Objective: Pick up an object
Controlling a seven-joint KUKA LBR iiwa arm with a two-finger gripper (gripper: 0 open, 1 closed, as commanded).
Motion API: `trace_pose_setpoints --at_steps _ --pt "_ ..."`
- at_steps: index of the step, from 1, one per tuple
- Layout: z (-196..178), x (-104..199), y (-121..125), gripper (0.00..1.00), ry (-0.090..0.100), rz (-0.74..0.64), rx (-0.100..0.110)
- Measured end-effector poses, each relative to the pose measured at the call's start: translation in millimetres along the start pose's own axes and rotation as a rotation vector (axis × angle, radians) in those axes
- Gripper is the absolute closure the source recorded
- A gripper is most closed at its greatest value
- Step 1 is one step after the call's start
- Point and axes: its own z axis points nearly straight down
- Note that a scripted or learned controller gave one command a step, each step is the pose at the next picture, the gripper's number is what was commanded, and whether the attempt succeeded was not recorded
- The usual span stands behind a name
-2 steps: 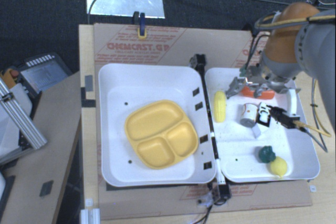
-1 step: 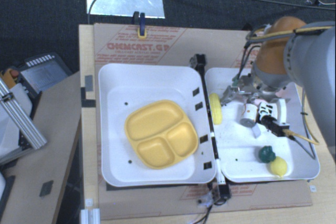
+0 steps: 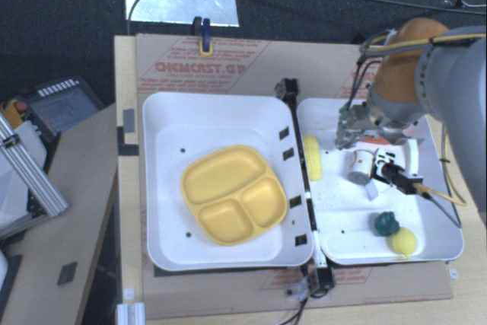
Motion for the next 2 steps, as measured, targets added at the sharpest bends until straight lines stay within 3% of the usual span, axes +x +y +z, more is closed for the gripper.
trace_pose_setpoints --at_steps 2 --pt "-90 -9 3 1.00 0.000 -0.001 -0.001"
